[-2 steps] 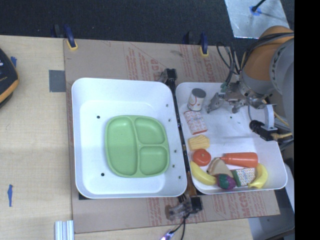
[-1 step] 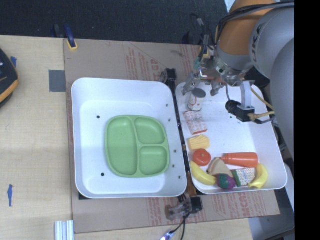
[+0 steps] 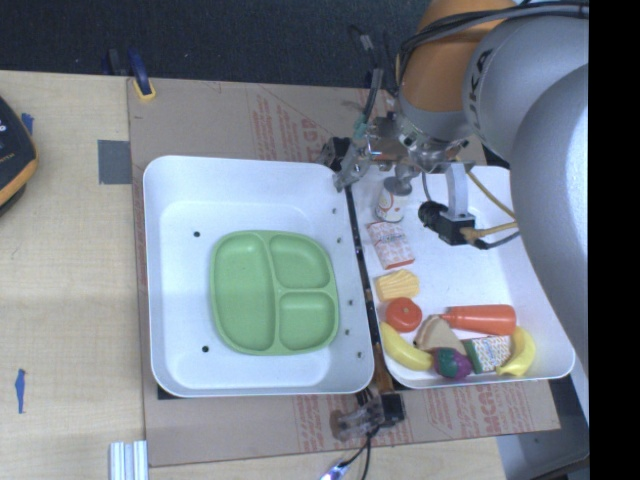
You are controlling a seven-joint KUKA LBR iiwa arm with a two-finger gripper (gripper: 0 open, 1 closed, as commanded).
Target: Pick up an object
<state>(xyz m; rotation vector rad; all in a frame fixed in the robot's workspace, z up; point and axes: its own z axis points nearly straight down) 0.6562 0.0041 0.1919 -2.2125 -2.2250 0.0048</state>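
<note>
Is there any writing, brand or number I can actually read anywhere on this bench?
None can be read.
Cardboard sheet: faint red printing, too blurred to read.
Small packet in the right bin: reddish print, too small to read.
Small box among the toy food: coloured markings, not legible.

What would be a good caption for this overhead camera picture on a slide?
Robot arm reaches over the right bin of toy food, beside a green divided plate in the left bin.

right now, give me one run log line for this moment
arm: over right white bin far end | tool: above small white bottle | held: nothing seen | green divided plate: left white bin
</note>
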